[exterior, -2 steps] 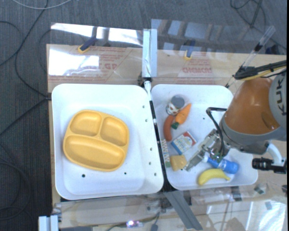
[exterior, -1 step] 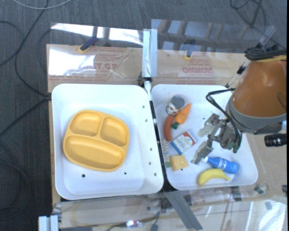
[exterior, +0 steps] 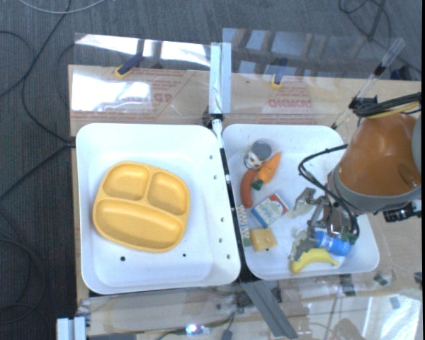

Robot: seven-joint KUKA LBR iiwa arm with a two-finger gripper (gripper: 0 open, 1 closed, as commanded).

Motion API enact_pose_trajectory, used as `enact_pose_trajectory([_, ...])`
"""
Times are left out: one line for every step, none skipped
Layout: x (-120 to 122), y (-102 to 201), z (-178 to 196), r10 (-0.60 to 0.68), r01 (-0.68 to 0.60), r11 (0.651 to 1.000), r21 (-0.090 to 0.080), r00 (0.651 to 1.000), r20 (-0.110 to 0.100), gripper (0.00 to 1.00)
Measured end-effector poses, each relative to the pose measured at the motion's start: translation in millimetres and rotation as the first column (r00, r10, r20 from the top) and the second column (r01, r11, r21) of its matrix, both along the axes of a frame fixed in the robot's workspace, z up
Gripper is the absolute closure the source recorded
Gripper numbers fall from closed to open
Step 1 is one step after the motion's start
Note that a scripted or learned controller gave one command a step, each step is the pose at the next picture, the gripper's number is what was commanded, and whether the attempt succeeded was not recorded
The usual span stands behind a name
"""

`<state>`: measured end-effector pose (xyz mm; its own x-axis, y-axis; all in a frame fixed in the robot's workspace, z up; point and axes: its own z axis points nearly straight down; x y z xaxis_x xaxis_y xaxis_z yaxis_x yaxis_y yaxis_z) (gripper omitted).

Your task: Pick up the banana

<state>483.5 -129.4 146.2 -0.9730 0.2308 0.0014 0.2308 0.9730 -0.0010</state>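
Near the lower right of the frame, the banana (exterior: 314, 261) is lying at the bottom edge of the right bin (exterior: 297, 134). The gripper (exterior: 319, 236) is hovering just above it, beside a blue object (exterior: 336, 245); I cannot tell its opening. Further up, a small carton (exterior: 270, 210) is showing print too small to read, then a carrot (exterior: 268, 168). At left, a yellow tray (exterior: 142, 205) is sitting in the left bin (exterior: 99, 140).

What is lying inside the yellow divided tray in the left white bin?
The yellow three-compartment plastic tray in the left white bin shows bare yellow floor in every compartment, with no item inside. What lies under the tray is covered and cannot be seen.
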Motion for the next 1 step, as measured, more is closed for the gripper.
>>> enact_pose_trajectory([0.4,-45.8,1.2,0.174,-0.174,0.985,0.0,0.985,0.002,0.0])
